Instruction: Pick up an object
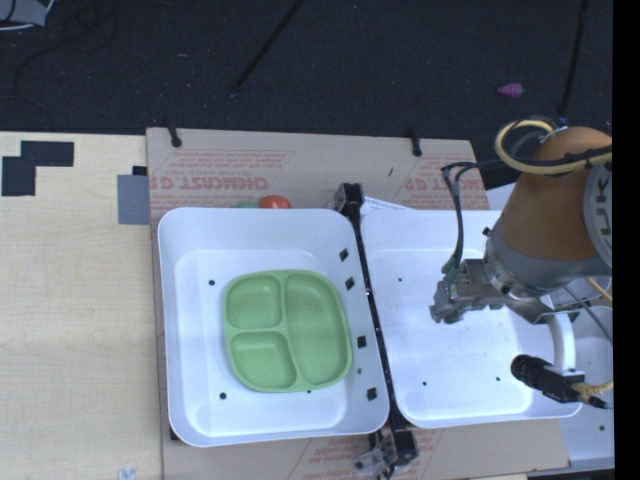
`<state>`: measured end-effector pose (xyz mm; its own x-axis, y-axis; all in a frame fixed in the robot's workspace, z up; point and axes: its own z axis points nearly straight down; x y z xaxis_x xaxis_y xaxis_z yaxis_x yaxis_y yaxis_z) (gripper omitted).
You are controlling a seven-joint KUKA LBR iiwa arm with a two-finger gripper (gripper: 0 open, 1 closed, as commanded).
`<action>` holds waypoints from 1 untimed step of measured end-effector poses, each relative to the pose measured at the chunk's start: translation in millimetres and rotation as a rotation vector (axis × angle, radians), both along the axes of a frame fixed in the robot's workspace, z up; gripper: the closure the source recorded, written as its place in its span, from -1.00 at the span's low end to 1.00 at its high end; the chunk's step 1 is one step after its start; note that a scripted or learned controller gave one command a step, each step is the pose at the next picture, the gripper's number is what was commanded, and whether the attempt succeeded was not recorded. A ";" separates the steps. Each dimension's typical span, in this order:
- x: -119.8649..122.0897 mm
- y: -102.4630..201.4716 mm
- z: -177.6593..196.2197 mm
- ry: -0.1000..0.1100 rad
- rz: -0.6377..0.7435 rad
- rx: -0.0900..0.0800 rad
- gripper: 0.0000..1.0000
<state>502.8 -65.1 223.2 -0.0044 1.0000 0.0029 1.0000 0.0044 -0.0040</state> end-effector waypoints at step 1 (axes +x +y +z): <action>19.0 51.9 -10.4 -0.001 0.000 -0.001 1.00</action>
